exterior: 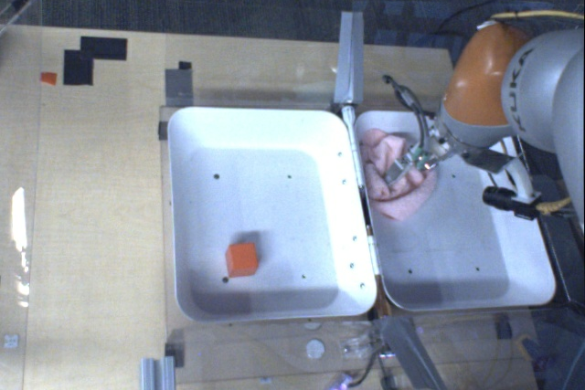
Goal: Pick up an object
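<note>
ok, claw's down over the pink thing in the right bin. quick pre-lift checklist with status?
1. Claw positioned over the pink cloth: ok.
2. Cloth actually caught between the claw's tips: cannot tell, too small and blurred.
3. Cloth lies inside the right bin, near its left wall: ok.
4. Room around the cloth: ok, no other item lies near it.
5. Orange block lies apart in the left bin, out of the way: ok.
6. Cable near the wrist snagging on lift: cannot tell.

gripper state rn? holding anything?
Gripper: down on the pink cloth in the right bin; open or closed, holding or not, cannot be told.
</note>
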